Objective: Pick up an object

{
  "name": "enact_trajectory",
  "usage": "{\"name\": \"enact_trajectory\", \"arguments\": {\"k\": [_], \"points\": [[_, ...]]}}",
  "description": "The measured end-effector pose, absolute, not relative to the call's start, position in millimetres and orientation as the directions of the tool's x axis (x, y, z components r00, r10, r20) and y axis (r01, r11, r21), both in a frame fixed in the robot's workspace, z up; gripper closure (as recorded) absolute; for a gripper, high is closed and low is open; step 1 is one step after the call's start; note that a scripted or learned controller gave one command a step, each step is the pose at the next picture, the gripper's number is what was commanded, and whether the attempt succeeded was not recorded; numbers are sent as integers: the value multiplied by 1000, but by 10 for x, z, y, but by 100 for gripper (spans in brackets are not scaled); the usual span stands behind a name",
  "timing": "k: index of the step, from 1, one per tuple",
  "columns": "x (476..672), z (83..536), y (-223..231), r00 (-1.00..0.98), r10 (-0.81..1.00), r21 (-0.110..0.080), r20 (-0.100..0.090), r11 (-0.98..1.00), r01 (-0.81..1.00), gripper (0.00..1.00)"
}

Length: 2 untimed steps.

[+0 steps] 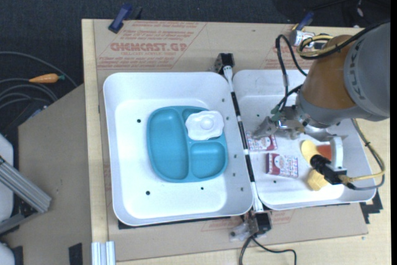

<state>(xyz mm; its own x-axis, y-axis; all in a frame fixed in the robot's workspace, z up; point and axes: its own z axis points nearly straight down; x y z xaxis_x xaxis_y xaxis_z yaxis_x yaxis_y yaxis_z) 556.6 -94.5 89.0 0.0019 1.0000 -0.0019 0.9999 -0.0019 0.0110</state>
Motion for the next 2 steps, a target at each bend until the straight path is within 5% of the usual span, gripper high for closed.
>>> {"name": "enact_trajectory", "arguments": {"k": [1, 2], "points": [[5573, 990, -931, 1, 1000, 12, 0, -1, 1000, 100], [5570, 987, -933, 2, 1000, 11, 0, -2, 1000, 0]]}}
